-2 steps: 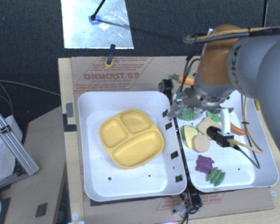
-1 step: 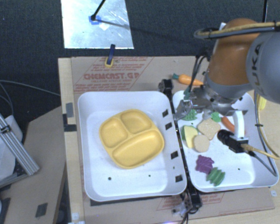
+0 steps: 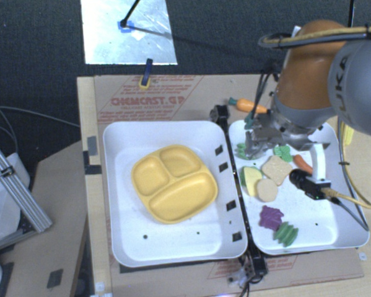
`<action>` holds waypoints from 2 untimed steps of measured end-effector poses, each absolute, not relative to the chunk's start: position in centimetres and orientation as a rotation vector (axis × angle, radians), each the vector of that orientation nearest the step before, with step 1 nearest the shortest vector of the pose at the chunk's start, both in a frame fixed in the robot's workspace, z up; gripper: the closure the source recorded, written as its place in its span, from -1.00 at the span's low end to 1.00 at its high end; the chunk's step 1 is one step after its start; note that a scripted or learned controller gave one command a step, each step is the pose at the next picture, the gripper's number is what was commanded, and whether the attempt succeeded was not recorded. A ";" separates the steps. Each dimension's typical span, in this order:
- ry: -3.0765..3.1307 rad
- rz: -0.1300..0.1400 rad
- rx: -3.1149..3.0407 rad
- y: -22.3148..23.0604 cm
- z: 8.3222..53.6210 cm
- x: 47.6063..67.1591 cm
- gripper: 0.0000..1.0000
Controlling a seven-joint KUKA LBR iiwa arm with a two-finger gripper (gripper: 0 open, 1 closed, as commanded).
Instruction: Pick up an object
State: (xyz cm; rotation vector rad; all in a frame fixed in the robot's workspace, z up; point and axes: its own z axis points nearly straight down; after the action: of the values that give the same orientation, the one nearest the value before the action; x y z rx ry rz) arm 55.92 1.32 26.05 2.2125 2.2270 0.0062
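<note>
Left bin [image 3: 122,241]: is carrying one thing, a yellow divided plate [image 3: 175,182]. The plate is lying flat about the bin's middle and looks to be playing no part in this attempt.
Right bin [image 3: 345,229]: is holding all the small toy foods, bunched along its left edge and middle. That would be why the arm is working over this side.
Green leafy piece [image 3: 241,151]: is lying near the right bin's far left corner, just beside the gripper. I am reading it as the likely target, since it is the thing nearest the tool.
Pale wedge [image 3: 251,178], round biscuit [image 3: 267,191], tan slice [image 3: 276,168]: are lying packed together along the left edge, towards the bin's middle. They are crowding the area, which could spoil a clean grasp.
Gripper [image 3: 252,146]: is hanging low over the far left corner, pointing down. I cannot tell whether it is apart or together, and I am not seeing anything clamped in it.
Purple cluster [image 3: 271,216], green pod [image 3: 287,234]: are lying towards the near edge, well apart from the gripper.
Carrot [image 3: 302,163]: is lying just right of the tan slice.
Arm [image 3: 317,63]: is reaching in over the right bin's far edge.
Step (judged): the gripper is closing in on the target; the pick is not yet done.
</note>
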 end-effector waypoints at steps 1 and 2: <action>2.224 0.002 2.220 1.4 28.0 51.7 1.00; 2.228 0.009 2.211 3.4 32.5 48.7 1.00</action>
State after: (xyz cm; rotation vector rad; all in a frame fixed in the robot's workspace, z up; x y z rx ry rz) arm 48.66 3.43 32.47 2.2113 2.2279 0.0088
